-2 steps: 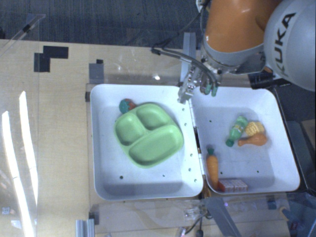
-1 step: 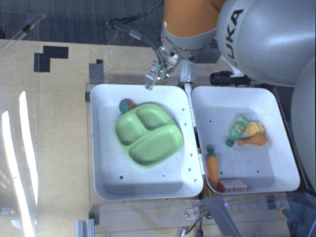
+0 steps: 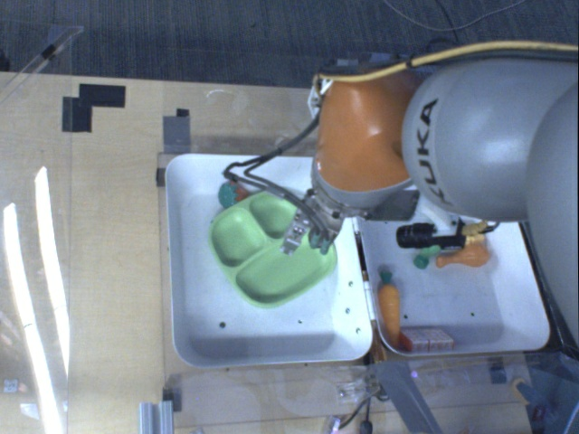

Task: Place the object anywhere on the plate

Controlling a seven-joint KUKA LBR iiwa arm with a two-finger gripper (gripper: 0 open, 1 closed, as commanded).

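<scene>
Camera view: arm reaches in from right, tool (image 3: 305, 234) low over green divided plate (image 3: 262, 251) in left bin (image 3: 190, 269). Tool state: cannot tell; nothing seen gripped. Small object, teal and red (image 3: 231, 191), lies in left bin at plate's far-left edge, partly hidden behind cable. Right bin (image 3: 525, 319) holds carrot (image 3: 390, 306) near left wall, red-white box (image 3: 427, 339) at front, orange piece with green end (image 3: 457, 258) beneath arm. Both bins sit on bench (image 3: 90, 242).

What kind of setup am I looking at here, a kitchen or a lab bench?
Most likely a robotics lab bench, not a kitchen: two shallow white bins side by side on a wooden benchtop, a KUKA arm reaching in, loose cables, and toy-like items such as a green divided plate and a carrot.
</scene>
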